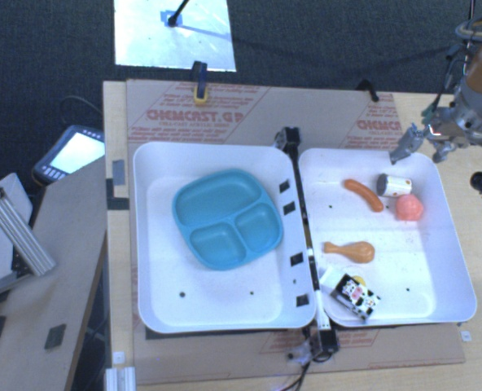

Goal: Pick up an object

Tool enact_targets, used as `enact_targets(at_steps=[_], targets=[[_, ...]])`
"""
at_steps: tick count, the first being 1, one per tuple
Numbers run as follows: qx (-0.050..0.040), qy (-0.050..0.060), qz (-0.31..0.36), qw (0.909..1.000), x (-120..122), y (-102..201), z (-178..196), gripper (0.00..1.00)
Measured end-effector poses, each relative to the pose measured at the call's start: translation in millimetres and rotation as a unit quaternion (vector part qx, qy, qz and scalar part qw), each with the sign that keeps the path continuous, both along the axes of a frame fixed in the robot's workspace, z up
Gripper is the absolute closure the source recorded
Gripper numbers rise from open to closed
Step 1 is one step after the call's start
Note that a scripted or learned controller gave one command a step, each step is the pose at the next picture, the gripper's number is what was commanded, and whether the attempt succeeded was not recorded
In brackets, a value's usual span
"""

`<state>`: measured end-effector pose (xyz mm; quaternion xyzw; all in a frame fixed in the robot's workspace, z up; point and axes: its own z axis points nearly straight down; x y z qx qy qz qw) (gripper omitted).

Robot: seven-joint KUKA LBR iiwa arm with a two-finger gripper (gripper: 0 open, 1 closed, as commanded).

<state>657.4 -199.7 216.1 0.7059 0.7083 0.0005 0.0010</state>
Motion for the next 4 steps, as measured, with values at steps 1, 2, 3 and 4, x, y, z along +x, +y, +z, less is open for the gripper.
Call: enact_targets(at_steps=[1,2,3,4], targets=[[0.0005,0.002,-0.001,1.0000,-8.2,-1.5,-58.6,0.00],[-0.0029,-0.007,0.000,1.0000,-4.2,0.2,-98.1,0.00],[-0.0032,-0.010,0.000,0.9999,-1.3,0.0,-104.9,0.00],[-0.0045,-0.014,0.002,0.9999,1.4,-0.4,-91.4,1.00]])
